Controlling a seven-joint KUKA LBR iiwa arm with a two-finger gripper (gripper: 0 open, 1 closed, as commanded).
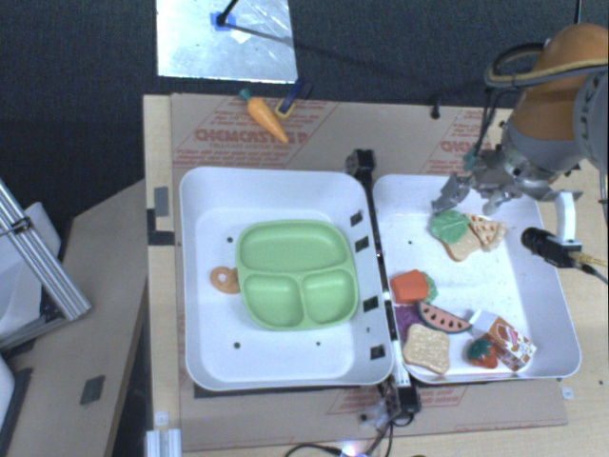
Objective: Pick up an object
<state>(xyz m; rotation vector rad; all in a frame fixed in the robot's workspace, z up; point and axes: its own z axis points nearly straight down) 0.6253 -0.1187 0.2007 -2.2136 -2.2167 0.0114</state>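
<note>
**Crowded corner, easy to miss**

The right bin (pixel 547 298) serves as the landmark. The arm (pixel 557 103) leans in over its far right corner, and the gripper (pixel 473 194) hangs just above the far end of its floor. The two fingers (pixel 448 198) point down and look spread, with nothing between them — though at this slant the gap is hard to judge.

The likeliest trouble is a bad close. Three small pieces sit touching just inside the bin's far end: a green leaf (pixel 446 225), a toast slice (pixel 463 246) under it, and a pizza wedge (pixel 486 230) beside them. A grasp here could catch only an edge, or pinch two pieces and drop both on the lift. The leaf is flat and thin, so I judge the fingers may slide over it and shut on air. The pieces may also skid on the smooth bin floor if one finger lands first.

The nearest thing to pick is the leaf. It lies just below the fingertips in this view, slightly toward the bin's near side, apparently not yet touched — the near finger seems to stand over its far edge. The other toys lie well nearer in the same bin, apart from the gripper.
</note>
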